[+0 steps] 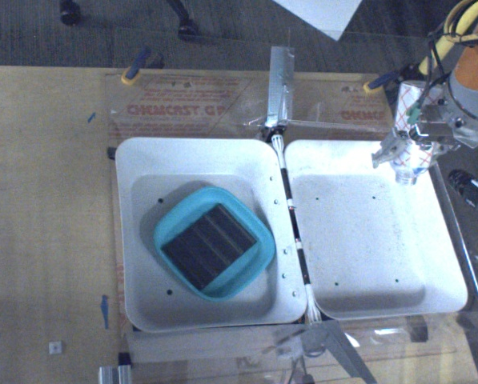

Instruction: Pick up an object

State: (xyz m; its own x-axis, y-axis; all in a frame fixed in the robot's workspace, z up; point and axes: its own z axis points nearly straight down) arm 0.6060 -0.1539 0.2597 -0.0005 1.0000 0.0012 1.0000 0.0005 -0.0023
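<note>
Claw [404, 160] sits over the far right corner of the right bin [367, 286], low near its rim; finger state unreadable. Arm [463, 94] enters from the right behind it. Well to the claw's left, across the divider, the left bin [134, 166] holds a teal square dish [259, 242], tilted diamond-wise, with a dark ridged block [208, 246] lying inside it. Both bins rest on the tan table [38, 214].
</note>
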